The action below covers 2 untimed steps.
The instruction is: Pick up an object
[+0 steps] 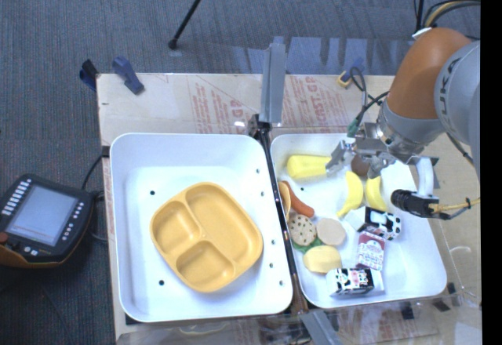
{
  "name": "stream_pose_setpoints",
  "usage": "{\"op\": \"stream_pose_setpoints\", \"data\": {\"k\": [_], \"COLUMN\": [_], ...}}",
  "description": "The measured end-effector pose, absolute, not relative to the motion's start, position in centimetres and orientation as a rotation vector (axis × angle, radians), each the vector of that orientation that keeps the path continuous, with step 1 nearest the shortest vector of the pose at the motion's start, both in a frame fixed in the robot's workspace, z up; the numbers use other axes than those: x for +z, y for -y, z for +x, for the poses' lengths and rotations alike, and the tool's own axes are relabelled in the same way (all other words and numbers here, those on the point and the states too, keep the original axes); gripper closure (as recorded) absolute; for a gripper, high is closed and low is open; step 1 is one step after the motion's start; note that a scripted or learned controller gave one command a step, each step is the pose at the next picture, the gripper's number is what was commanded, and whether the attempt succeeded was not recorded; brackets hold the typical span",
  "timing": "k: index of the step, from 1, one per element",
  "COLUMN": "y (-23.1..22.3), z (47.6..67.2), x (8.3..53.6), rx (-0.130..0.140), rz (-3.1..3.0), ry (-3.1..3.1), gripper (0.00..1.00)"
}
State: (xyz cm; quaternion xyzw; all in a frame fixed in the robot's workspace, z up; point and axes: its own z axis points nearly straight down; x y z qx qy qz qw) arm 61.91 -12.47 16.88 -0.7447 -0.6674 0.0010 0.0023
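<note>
1. Arm (439, 88) comes in from the right, orange band over the right bin (416, 277); gripper (362, 165) hangs low over that bin's upper middle, just above the banana (354, 193); can't tell how far the gripper is open or whether it has hold of anything, the tips are lost against the clutter.
2. Landmark is the banana, yellow, lying near the right bin's centre; a second yellow piece (375, 193) touches its right side.
3. Left and up of the banana: a yellow block (307, 166) near the bin's top-left corner, close beside the gripper.
4. Left of the banana: an orange sausage-like piece (300, 204) by the bin's left wall; below that a cookie (300, 229) on something green.
5. Just below the banana: a tan disc (331, 232); below that a pale yellow lump (321, 259).
6. Right and below the banana: a cow-print carton (383, 223); under it a red-and-white carton (370, 251); lowest, another cow-print carton (351, 280) near the bin's front edge.
7. Far left of the banana: left bin (133, 155) with a yellow tray (205, 235), three compartments, lying flat.
8. Further left, off the bench: a pendant (41, 218) with a screen.
</note>
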Motion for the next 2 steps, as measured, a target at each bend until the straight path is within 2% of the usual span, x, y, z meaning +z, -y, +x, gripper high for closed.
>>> {"op": "stream_pose_setpoints", "data": {"k": [1,2], "y": [20.0,16.0], "z": [64.3,60.4], "x": [9.2,8.7], "rx": [0.004,0.0], "rz": [-2.186,-1.996], "ry": [2.252,2.421], "gripper": [0.0,0.0]}}
